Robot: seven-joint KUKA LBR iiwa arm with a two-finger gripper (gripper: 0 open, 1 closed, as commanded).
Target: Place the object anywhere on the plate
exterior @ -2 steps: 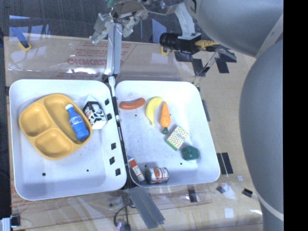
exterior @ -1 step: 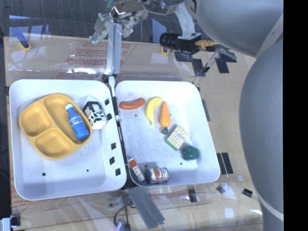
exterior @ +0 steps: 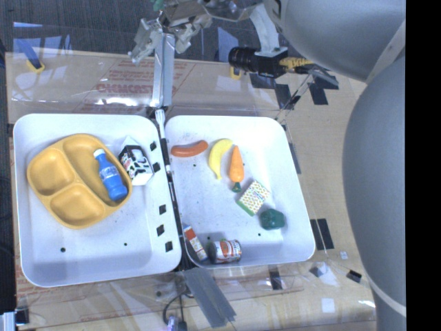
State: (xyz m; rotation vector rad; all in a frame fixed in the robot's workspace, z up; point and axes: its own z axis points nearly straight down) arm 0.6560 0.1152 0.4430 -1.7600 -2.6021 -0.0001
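**Bottle on plate, gripper raised behind the bins**

Left bin (exterior: pixel 41 254): yellow sectioned plate (exterior: pixel 62 174) sits in the upper-left area. A blue bottle (exterior: pixel 110 176) with a white cap lies in the plate's long compartment at 3 o'clock, cap toward 11 o'clock. Just off the plate rim at 2 o'clock, a black-and-white patterned carton (exterior: pixel 136 163) lies against the rim, close to the bottle.

Right bin (exterior: pixel 289 157): sausage (exterior: pixel 189 149) at about 11 o'clock of the bin; banana (exterior: pixel 220 156) and carrot (exterior: pixel 236 166) side by side toward 12 o'clock, touching or nearly so. A patterned box (exterior: pixel 253 196) lies near centre-right, with a dark green object (exterior: pixel 272 218) just beyond it at 4 o'clock. A can (exterior: pixel 224 251) on its side and a small red-and-white bottle (exterior: pixel 193 243) lie at 6 to 7 o'clock, by the front wall.

Gripper (exterior: pixel 162 26): above the far edge of the bench, at 12 o'clock from the divider between the bins, clear of both. Nothing visible between the fingers; whether they are spread or closed I cannot tell.
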